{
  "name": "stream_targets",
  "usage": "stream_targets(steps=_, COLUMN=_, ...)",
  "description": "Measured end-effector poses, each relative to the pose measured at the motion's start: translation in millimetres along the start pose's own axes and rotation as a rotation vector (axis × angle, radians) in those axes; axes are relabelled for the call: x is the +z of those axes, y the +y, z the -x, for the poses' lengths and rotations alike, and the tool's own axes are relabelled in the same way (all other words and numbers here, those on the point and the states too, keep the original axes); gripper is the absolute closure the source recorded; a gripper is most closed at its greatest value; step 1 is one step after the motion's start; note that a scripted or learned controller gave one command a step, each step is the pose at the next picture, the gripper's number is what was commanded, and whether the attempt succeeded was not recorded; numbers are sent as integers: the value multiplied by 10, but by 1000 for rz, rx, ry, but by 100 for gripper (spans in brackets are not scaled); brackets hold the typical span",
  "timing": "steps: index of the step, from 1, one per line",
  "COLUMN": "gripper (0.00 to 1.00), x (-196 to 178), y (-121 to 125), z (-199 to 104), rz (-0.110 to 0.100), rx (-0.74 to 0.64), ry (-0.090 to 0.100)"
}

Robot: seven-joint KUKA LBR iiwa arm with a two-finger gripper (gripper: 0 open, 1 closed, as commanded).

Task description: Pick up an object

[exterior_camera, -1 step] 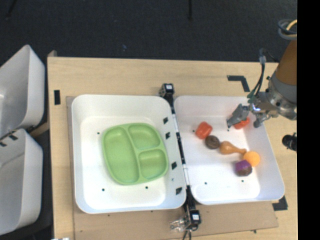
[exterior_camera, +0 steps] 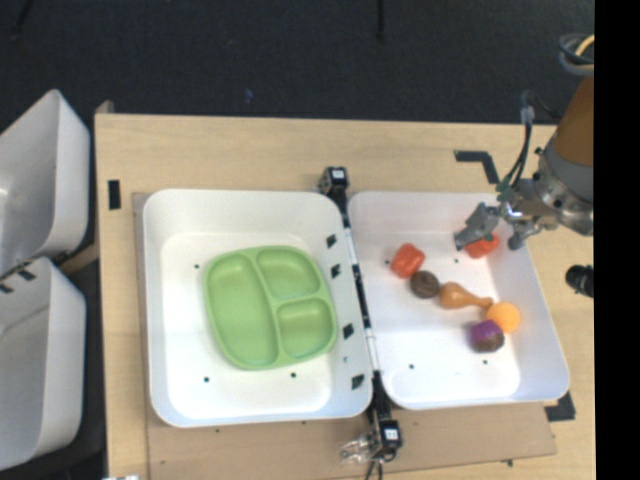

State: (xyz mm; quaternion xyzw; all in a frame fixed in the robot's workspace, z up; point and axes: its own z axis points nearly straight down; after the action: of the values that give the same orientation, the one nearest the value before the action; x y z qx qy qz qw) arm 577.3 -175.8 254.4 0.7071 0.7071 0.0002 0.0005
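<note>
Purple ball (exterior_camera: 487, 336) lies well below the gripper (exterior_camera: 490, 230).

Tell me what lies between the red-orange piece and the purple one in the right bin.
In the camera view, between the red-orange piece and the purple piece lie a dark brown ball and a tan pear-shaped piece.
</note>
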Motion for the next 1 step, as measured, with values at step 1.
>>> stream_targets(steps=1, gripper=0, x=469, y=49, z=93, rz=-1, rx=1, ry=-2)
